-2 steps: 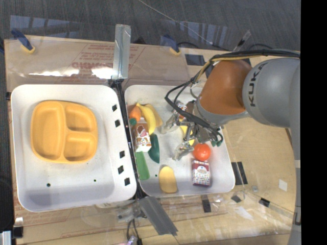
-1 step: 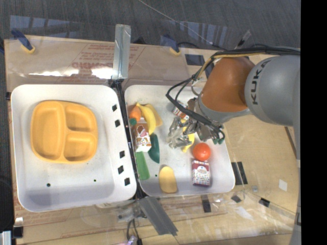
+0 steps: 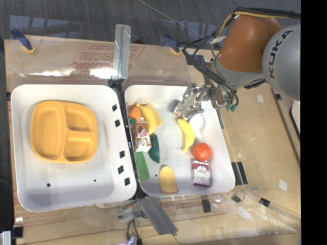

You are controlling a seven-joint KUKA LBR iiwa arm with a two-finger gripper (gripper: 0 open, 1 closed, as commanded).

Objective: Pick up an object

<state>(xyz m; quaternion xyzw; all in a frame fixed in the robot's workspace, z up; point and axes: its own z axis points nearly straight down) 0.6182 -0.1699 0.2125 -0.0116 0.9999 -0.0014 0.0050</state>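
The right bin (image 3: pixel 163 93) holds several toy foods. A yellow banana (image 3: pixel 187 134) lies in the middle, with a white egg-like piece (image 3: pixel 196 121) just above it. A red tomato (image 3: pixel 202 151) sits over a small red carton (image 3: pixel 201 173). A yellow wedge (image 3: pixel 167 179) lies at the front. Along the left wall are a second banana (image 3: pixel 149 117), an orange piece (image 3: pixel 134 113), a brown packet (image 3: pixel 142 137) and green vegetables (image 3: pixel 154 148). My gripper (image 3: pixel 186 106) hangs over the bin's upper right part, just above the white piece, its metal fingers spread with nothing between them.
The left bin (image 3: pixel 107 180) holds a yellow divided plate (image 3: pixel 64 130). A grey upright post (image 3: pixel 121 52) stands behind the seam between the bins. Cables run along the arm (image 3: pixel 245 45) at the upper right. Wooden bench surface lies to the right.
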